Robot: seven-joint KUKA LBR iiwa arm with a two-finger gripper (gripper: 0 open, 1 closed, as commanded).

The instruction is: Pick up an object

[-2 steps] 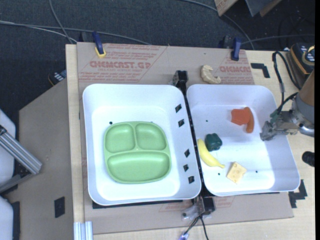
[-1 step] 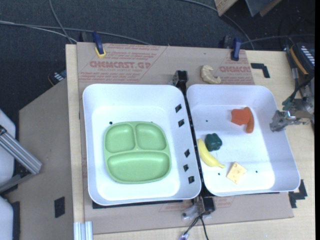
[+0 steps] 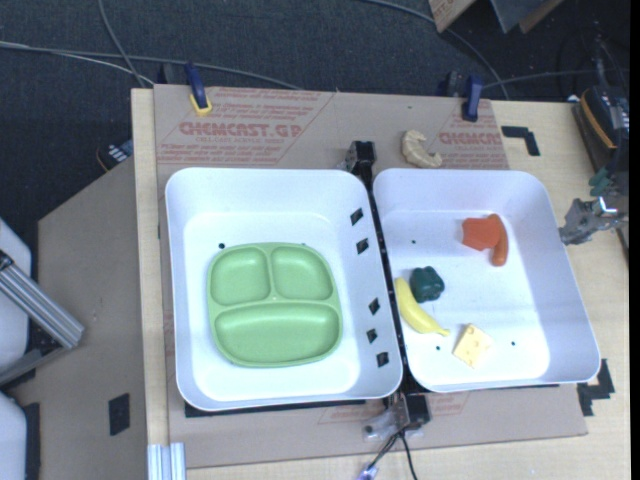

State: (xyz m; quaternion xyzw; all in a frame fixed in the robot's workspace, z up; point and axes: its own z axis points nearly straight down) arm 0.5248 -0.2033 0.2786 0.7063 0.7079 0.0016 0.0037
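In the right bin (image 3: 560, 298) lie an orange piece (image 3: 485, 236) toward the back, a dark green piece (image 3: 427, 283) near the middle, and a yellow banana (image 3: 417, 309) beside the left wall. A yellow cheese wedge (image 3: 472, 345) rests near the front. My gripper (image 3: 584, 220) sits at the view's right edge, just outside the right bin's right rim, level with the orange piece. It is small and partly cut off, and I see nothing in it.
The left bin (image 3: 190, 268) holds a green divided plate (image 3: 274, 304). A beige scrap (image 3: 420, 149) lies on the cardboard behind the bins. Two clamps (image 3: 199, 94) pin the board's back edge. Cables run across the dark floor beyond.
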